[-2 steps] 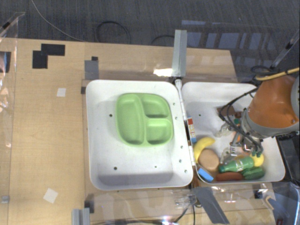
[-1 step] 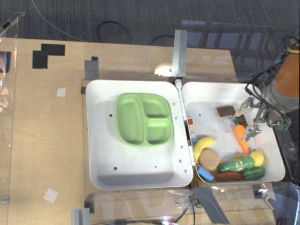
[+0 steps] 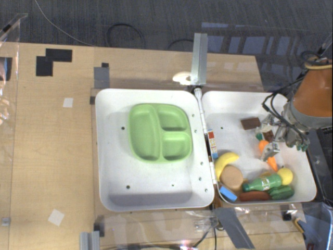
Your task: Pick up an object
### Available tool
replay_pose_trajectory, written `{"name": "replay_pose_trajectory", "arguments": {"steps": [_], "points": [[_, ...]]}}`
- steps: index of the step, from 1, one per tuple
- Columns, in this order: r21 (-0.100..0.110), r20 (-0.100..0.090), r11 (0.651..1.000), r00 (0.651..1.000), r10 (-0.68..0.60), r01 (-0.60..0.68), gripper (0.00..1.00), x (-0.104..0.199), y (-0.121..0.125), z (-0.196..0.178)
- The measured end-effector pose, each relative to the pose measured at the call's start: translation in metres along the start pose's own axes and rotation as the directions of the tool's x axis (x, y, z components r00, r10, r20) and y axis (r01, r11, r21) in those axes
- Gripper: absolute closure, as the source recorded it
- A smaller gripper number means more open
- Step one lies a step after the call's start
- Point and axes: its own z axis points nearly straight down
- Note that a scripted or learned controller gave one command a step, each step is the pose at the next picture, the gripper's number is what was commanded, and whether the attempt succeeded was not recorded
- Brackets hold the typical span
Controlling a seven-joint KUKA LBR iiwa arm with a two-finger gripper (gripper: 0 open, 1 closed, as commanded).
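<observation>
My gripper (image 3: pixel 270 141) hangs low over the right bin (image 3: pixel 229 105), near its right side, under the orange band of the arm (image 3: pixel 314 95). Small orange pieces (image 3: pixel 272 164) lie right beside and below it; whether it touches them is unclear. A brown block (image 3: pixel 250 123) lies just to its left. At the bin's front sit a yellow banana (image 3: pixel 225 161), a tan round bun (image 3: pixel 232 177), a green bottle (image 3: pixel 263 184), a yellow lemon (image 3: pixel 285 176), a dark red sausage (image 3: pixel 252 196) and a blue piece (image 3: pixel 227 194).
The left bin (image 3: pixel 114 191) holds a green divided plate (image 3: pixel 158 132). A metal post (image 3: pixel 199 59) stands behind the ridge between the bins. Wooden bench top (image 3: pixel 47 155) stretches to the left.
</observation>
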Motion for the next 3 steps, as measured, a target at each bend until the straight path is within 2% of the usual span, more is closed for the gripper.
{"name": "replay_pose_trajectory", "arguments": {"steps": [1, 2, 3], "points": [[0.001, 0.001, 0.991, 0.991, 0.132, -0.132, 0.0, 0.022, 0.012, -0.001], [-0.001, 0.013, 0.965, 0.965, 0.264, -0.264, 0.0, 0.077, 0.009, -0.003], [0.0, 0.013, 0.967, 0.966, 0.256, -0.256, 0.0, 0.078, 0.022, -0.004]]}}
